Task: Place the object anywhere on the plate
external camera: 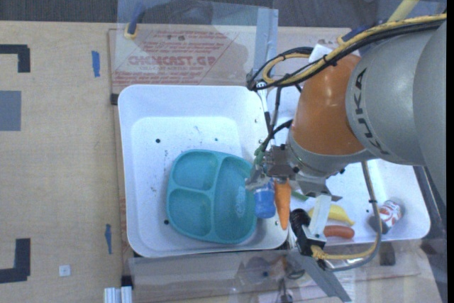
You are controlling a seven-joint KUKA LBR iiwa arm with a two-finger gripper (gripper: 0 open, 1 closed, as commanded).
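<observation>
Blue object (264, 202) upright-long, beside teal plate (211, 197) right rim, under jaws (261, 184)

A teal plate (206, 206) lay in the left bin (142, 124); the gripper (264, 184) hung at the plate's right edge beside a carrot (282, 204).

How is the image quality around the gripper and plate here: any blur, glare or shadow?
Camera view: even, soft lighting; the gripper area is slightly blurred, so its small parts are hard to read; the teal plate is fairly sharp; glare on the clear plastic sheet behind the bin.
</observation>
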